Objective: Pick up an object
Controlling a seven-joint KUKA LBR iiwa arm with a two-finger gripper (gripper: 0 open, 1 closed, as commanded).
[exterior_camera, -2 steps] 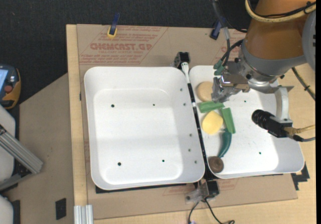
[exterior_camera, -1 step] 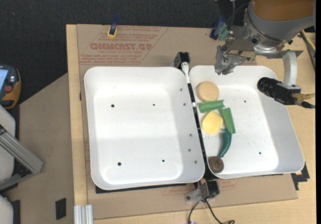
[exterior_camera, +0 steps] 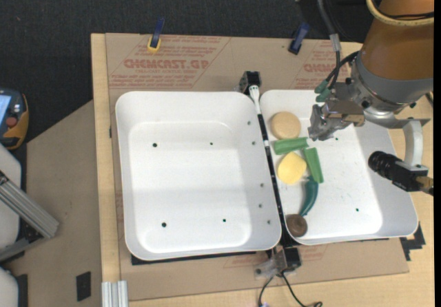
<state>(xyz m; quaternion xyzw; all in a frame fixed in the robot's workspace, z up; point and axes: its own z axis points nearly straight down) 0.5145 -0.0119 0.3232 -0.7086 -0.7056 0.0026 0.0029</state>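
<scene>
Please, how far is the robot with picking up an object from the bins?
Nothing looks picked up yet. The tan round piece, the green bars, the yellow piece, the teal curved piece and the brown piece all lie in the right bin. In hand: the gripper is over that bin, beside the tan piece and the green bars. Left: closing on one object and lifting it.

Tan round bun (exterior_camera: pixel 284 124), yellow lump (exterior_camera: pixel 291 169) and green sticks (exterior_camera: pixel 290 145) lie clustered.

The arm (exterior_camera: pixel 396 37) has a wide orange band above a grey wrist section. Black cables run along its side. The hand (exterior_camera: pixel 325 126) is grey metal.
</scene>
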